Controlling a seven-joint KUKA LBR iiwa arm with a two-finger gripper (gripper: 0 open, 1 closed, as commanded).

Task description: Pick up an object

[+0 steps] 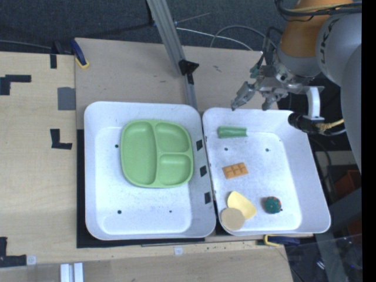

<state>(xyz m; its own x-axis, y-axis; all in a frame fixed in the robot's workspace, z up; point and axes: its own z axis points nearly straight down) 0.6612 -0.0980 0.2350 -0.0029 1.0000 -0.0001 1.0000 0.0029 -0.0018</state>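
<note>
My gripper (254,101) hangs over the far rim of the right bin (305,169), open, with nothing between its two spread fingers. Just below and left of it a green pickle-shaped piece (232,132) lies in that bin. An orange waffle square (235,170) sits near the bin's middle. At the near edge rest a yellow wedge (242,204) and a tan round disc (231,218) touching each other. A small dark green and red ball-like object (271,204) lies to their right.
The left bin (100,175) holds a green divided plate (157,153). A grey metal pole (170,31) slants down to the gap between the bins. The arm's orange band (314,10) sits at the upper right.
</note>
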